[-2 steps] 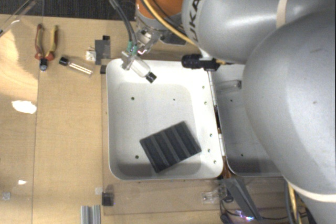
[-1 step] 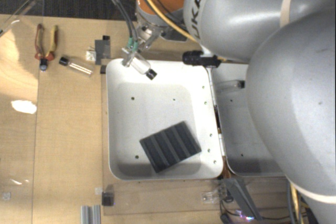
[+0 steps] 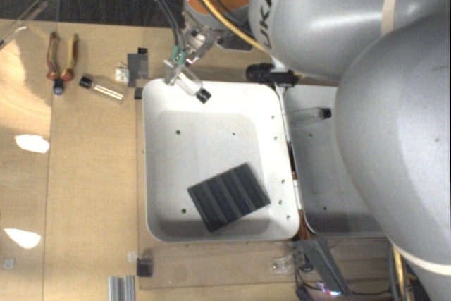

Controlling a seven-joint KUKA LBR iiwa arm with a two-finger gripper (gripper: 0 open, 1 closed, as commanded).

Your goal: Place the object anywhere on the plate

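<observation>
The jaws hang over the far left corner of the left bin (image 3: pixel 161 173), close above its rim. The camera view is too coarse there to tell how far they are parted, and nothing can be made out between them, so no hold can be claimed.

The dark ribbed slab (image 3: pixel 229 197), judged to be the task's thing, lies flat on the bin floor. It is well apart from the jaws, toward the near rim and a little to their right in the view. It sits askew to the bin walls.

The risks follow from that gap:
- **Collision at the corner:** a straight descent from here would likely meet the rim or bare floor, not the slab.
- **A failed grasp:** the slab is low and wide, so a closing grasp may slide over its ribs or tip one edge.
- **Clutter beside the bin:** the pliers (image 3: pixel 62 60) and a small black block (image 3: pixel 139 65) lie on the counter (image 3: pixel 91 173) just left of the jaws. A drift that way could strike them.
</observation>
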